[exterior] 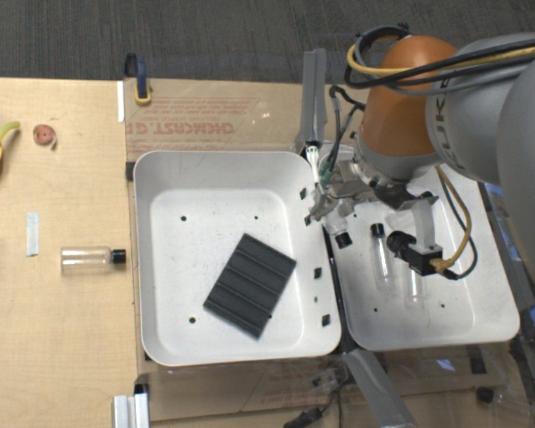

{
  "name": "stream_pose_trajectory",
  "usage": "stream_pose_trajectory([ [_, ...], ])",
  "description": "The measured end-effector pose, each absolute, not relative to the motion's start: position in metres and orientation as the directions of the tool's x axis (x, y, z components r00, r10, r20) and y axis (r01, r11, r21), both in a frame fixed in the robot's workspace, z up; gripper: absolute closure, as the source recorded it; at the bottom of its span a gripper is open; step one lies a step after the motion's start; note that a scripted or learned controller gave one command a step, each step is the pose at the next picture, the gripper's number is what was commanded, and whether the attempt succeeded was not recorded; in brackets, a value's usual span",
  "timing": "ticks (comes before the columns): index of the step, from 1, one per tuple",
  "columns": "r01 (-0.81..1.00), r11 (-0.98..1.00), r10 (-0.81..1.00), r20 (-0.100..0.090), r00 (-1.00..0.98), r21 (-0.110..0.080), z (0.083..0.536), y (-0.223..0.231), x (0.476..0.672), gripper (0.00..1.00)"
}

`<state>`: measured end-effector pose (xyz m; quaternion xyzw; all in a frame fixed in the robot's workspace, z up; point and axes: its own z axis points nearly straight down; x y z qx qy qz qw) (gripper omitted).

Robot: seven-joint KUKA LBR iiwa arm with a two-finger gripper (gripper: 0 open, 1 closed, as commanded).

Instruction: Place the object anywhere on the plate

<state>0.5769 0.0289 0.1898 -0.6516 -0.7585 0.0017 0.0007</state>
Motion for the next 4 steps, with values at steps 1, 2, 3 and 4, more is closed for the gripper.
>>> stream_pose_trajectory([
  [1, 0.933, 0.359, 0.933, 0.000, -0.359, -0.004, 0.191, 0.097, 0.477, 1.00],
  [2, 0.879, 0.477, 0.879, 0.000, -0.477, -0.003, 0.190, 0.084, 0.568, 1.00],
  [3, 0.879, 0.477, 0.879, 0.000, -0.477, -0.002, 0.191, 0.084, 0.568, 0.00],
  [4, 0.807, 0.590, 0.807, -0.002, -0.590, -0.001, 0.191, 0.089, 0.656, 0.00],
])
